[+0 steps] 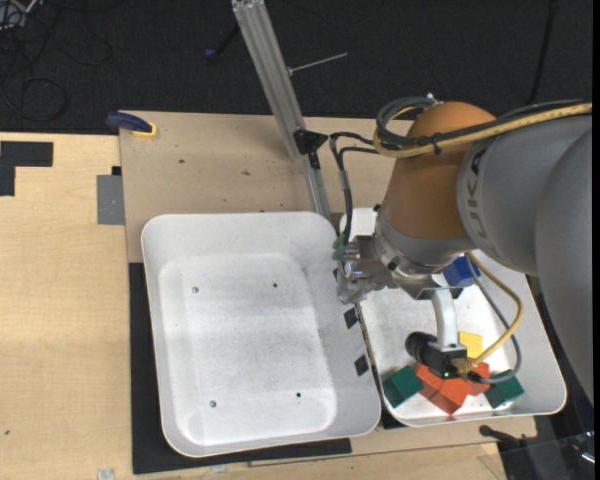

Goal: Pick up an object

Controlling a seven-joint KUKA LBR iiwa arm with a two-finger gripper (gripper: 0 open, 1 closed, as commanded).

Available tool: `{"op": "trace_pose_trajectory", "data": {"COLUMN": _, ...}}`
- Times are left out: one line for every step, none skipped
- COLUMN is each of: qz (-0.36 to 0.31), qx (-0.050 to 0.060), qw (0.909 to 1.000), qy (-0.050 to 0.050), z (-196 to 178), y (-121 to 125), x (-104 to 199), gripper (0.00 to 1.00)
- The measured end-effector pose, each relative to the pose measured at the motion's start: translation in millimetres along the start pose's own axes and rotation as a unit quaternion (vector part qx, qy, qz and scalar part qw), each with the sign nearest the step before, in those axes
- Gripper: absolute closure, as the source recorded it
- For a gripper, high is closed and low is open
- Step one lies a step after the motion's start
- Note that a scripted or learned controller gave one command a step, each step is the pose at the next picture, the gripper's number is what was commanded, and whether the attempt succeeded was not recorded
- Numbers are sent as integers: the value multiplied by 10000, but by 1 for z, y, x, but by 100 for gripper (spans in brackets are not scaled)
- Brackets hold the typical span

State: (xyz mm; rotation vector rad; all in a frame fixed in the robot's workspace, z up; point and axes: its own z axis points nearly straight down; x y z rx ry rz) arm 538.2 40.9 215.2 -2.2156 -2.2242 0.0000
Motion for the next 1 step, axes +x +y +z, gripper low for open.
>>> {"op": "trace_pose_trajectory", "data": {"qz": 1, "qx": 7, "qw": 10000, "qy": 1, "z": 4, "y": 18, "x": 49, "gripper": 100}}
